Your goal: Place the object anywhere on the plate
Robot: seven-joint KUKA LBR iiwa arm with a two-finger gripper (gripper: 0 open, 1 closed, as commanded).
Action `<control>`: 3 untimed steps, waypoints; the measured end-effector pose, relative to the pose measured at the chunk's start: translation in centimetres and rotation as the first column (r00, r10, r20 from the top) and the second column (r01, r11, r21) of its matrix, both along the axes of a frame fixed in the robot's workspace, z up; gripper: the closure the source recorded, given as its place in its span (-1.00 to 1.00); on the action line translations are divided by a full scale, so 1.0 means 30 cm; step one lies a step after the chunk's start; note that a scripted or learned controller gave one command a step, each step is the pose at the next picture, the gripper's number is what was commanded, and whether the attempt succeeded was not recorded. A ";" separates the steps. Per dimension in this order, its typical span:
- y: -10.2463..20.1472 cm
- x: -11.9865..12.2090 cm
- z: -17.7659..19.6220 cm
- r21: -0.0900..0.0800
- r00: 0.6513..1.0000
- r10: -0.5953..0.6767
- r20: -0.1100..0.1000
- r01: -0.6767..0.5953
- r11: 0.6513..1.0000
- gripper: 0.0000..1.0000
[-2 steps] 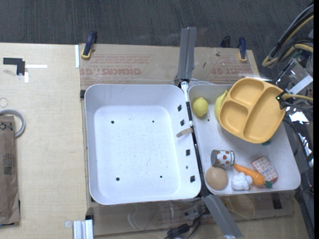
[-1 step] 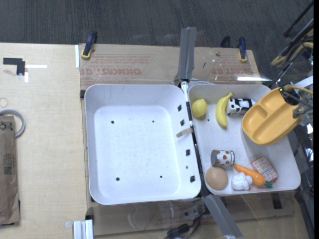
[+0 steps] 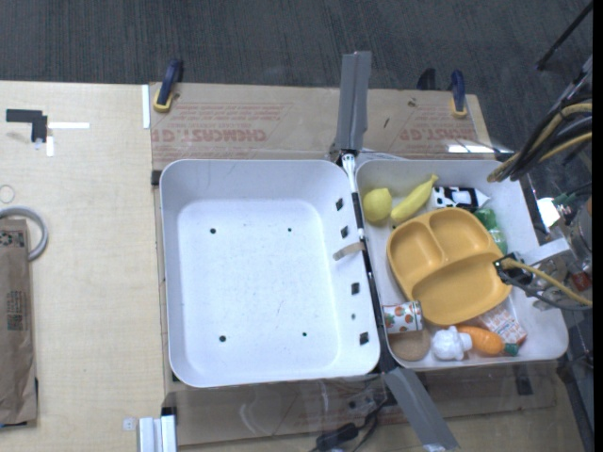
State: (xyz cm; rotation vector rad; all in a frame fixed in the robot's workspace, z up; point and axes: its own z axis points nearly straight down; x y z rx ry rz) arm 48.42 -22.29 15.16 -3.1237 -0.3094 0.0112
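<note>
two shallow white bins side by side on a pale wooden bench [image 3: 85, 252]: left bin [image 3: 179, 281] bare white inside with a few small dark dots, right bin [image 3: 556, 342] crowded. brown cardboard sheet [image 3: 254, 125] tucked under the far edges of both bins, printed with reversed red lettering, pinned by a blue-and-yellow clamp [image 3: 170, 85] at the left corner and another blue clamp [image 3: 458, 92] at the right. grey divider bar [image 3: 353, 102] standing between the bins. brown paper bag [image 3: 17, 318] lying at the bench's left edge, grey ring [image 3: 33, 229] just above it. black bracket [image 3: 28, 121] with white tape near the far left corner
</note>
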 end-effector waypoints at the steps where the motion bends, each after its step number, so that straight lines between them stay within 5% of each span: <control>1: 0.040 0.165 -0.071 -0.001 1.000 0.027 0.002 -0.027 1.000 1.00; 2: 0.000 0.404 0.106 -0.002 1.000 0.006 0.003 -0.006 1.000 1.00; 3: 0.003 0.561 0.153 -0.002 1.000 0.027 0.003 -0.027 1.000 1.00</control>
